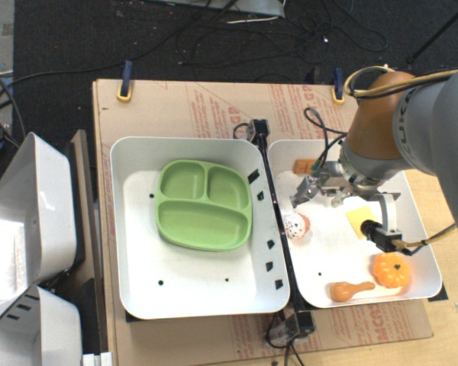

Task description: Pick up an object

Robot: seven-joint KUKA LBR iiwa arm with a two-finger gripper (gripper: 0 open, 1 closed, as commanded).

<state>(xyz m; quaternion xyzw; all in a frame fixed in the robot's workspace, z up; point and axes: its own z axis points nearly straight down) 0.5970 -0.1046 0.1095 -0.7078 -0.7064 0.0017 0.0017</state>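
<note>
In the right bin [412, 204] my gripper [305, 194] hangs over the upper left part, low above the floor. A small white and red object [295, 225] lies just below it, near the bin's left wall. A yellow block [359, 221] lies to the gripper's lower right, partly under the arm. An orange pumpkin [390, 270] and an orange gourd-shaped toy [349, 289] rest near the bin's front edge. A small orange piece [304, 165] sits behind the gripper near the back wall. Nothing visibly hangs from the gripper.
The left bin [130, 227] holds a green divided plate [204, 204]. The grey arm with its orange band [378, 124] covers the right bin's upper right. Cables run along the divider between the bins [271, 204]. White containers [27, 212] stand left of the bench.
</note>
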